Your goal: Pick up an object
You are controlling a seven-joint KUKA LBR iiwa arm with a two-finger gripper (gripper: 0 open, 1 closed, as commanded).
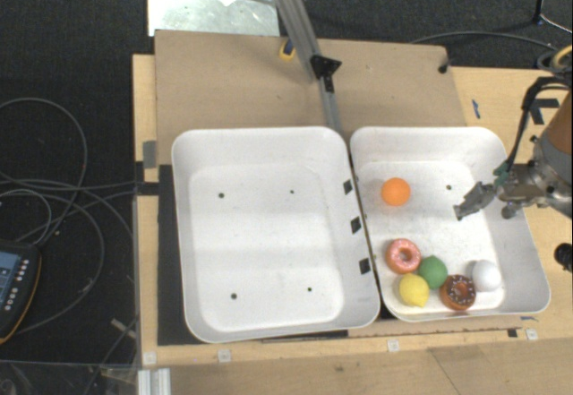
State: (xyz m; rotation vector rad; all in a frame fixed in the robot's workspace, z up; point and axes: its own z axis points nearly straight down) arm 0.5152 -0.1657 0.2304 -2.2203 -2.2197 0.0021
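At the bottom right of the frame, in the near corner of the right bin (430,160), five toys are packed close together. A yellow lemon (414,290) and a brown donut (459,292) are set nearest the rim. Just behind them a pink donut (404,254), a green ball (433,271) and a white ball (486,276) are seen. The green ball is pressed between the pink donut and the brown donut.

A bit farther up, at the right edge of the frame, the arm (553,171) is stretched in low over the right bin's side wall. Most of it is cut off by the edge. The gripper (490,206) is pointed left and down, above bare bin floor. Its two fingers look spread apart, and nothing is held between them, though they are small and dark and hard to make out. The gripper is kept well apart from the five toys.

To its left, an orange ball (396,192) is left alone on the bin floor.

The left bin (260,232) is set right beside the right bin.

At the top, a grey pole (295,8) is slanted across the bench (224,80).
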